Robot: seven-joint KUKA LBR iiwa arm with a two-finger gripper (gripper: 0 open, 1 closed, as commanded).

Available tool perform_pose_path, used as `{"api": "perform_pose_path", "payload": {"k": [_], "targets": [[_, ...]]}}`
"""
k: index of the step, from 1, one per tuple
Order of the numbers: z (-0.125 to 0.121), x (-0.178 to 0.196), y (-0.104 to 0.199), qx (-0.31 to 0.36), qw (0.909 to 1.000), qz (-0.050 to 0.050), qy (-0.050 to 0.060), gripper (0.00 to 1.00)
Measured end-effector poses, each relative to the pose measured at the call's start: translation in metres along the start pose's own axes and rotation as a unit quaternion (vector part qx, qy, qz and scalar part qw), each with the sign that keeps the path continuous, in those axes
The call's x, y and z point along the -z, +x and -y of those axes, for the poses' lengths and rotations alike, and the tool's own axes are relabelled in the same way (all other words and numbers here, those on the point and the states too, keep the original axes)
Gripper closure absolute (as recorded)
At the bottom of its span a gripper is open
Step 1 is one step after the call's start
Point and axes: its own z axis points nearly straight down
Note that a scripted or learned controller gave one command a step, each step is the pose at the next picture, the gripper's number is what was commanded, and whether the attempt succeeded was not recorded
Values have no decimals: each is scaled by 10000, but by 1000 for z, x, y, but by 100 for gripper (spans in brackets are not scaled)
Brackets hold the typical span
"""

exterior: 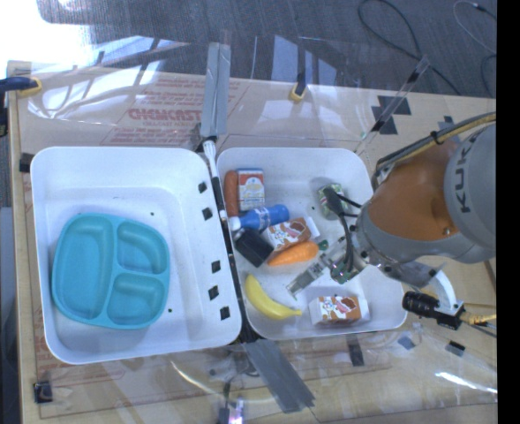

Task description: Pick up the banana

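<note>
Banana (270,299) lying flat near the front edge of the right bin (363,168), toward its front-left corner, just in front of a carrot (292,254). Gripper (311,277) lowered over the bin's middle, right of the carrot and just behind a small carton (337,309), apart from the banana. Finger state impossible to tell. Blue divided tray (109,272) in the left bin (56,170).
</note>
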Motion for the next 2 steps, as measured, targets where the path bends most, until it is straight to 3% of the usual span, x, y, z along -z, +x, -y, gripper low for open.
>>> {"api": "perform_pose_path", "payload": {"k": [1,2], "targets": [[-33,-37,55,-267,9996,16,12,0],[-35,-29,56,-244,9997,0,18,100]]}}
